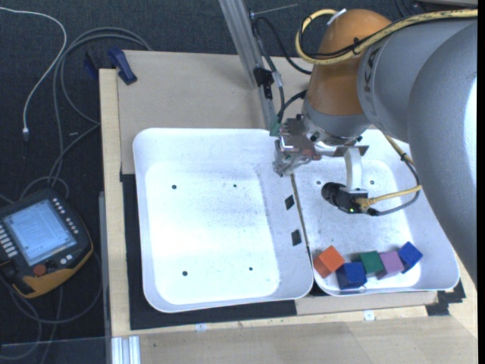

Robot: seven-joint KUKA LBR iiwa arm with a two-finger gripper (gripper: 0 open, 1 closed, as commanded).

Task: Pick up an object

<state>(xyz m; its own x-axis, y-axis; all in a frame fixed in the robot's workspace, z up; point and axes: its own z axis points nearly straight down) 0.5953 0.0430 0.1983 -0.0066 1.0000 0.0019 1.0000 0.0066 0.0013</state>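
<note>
Grey arm with orange band (345, 48) over the right bin's far left corner, blocks lined up at the near edge.

The wooden bench (189, 89) bears two shallow white plastic bins side by side: the left bin (204, 218) and the right bin (432, 268). The arm reaches in from the right, its two-finger metal gripper (292, 154) low at the far left corner of the right bin, beside the rim between the bins; whether it is spread or pinching anything cannot be told. Five small cubes sit touching in a row along the right bin's near edge, the row's long axis running left to right and tilting slightly away at its right end: orange cube (329, 260), dark blue cube (351, 274), green cube (371, 263), purple cube (391, 262), blue cube (410, 255). All lie well apart from the gripper.
</note>
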